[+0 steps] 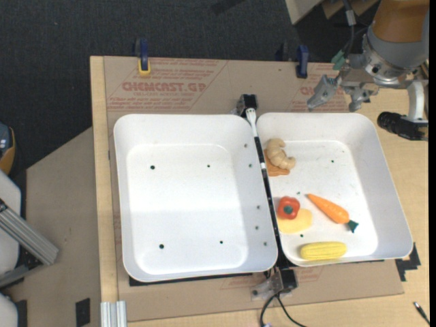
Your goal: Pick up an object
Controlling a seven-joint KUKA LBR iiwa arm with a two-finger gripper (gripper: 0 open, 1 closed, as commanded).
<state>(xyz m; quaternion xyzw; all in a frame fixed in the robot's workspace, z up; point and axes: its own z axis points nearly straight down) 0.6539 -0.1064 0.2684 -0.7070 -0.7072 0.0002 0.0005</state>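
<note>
The right bin (381,182) holds several toy foods. A beige croissant-like piece (279,157) lies near its left wall. A red tomato (289,207) sits on a pale yellow slice (300,222). To their right lies an orange carrot (330,209), and a yellow corn cob (323,251) rests near the front rim. My gripper (338,95) hangs above the bin's far rim, well above and behind the objects, with its fingers spread open and nothing between them.
The left bin (136,182) stands beside the right one, with a black clip (247,103) at the top of the seam between them. Blue clamps (142,54) hold the brown board at its far edge.
</note>
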